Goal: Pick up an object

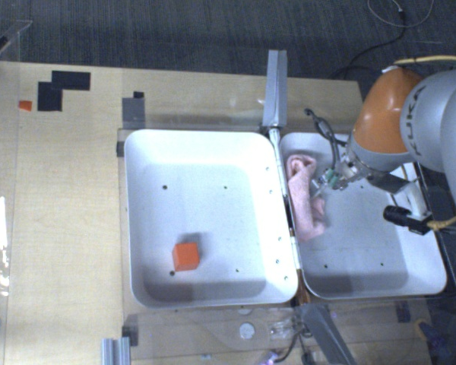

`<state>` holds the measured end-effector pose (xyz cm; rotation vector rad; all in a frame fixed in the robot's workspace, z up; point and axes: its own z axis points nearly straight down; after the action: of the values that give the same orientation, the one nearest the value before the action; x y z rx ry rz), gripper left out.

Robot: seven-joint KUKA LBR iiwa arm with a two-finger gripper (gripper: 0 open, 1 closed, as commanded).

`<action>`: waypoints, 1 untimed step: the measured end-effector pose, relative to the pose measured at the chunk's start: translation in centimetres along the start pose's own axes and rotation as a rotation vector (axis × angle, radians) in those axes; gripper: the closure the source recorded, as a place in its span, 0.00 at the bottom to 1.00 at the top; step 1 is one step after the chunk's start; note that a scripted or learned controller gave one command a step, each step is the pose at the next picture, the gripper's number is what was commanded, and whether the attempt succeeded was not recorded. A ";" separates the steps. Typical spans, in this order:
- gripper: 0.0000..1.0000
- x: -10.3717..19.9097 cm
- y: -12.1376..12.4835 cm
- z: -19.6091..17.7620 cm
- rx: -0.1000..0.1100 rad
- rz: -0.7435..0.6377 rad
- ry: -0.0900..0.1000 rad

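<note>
Camera view. A light wooden tabletop (61,226) carries two shallow white bins set side by side, their inner rims touching along a metal divider rail (276,90) that runs back from the seam. The left bin (144,204) holds a small orange block (186,256), which lies flat on the floor toward the near-left part, apart from every wall. The right bin (380,272) holds a pink cloth (304,196), crumpled into a long bundle that lies against the bin's left wall, running from the far corner toward the middle.

The grey arm (441,120) enters from the right, its orange band (384,120) above the far part of the right bin. The gripper (324,181) points leftward and down, and its tip meets the right edge of the pink cloth near the cloth's upper half. The tip is small and partly merged with cloth folds, so whether it is apart, together, or clamped on the fabric cannot be told. The cloth rests on the bin floor. The orange block lies well apart from the gripper, in the other bin.

Black blocks (61,88) and a small orange square (25,106) lie on the tabletop at the far left. A black cable (406,220) projects over the right bin's right side.
</note>
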<state>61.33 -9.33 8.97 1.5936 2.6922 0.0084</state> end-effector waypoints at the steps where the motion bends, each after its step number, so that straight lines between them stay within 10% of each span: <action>1: 1.00 -0.1 0.4 -1.1 -0.007 -0.003 -0.004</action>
<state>61.66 -9.22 10.07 1.5860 2.6889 0.0148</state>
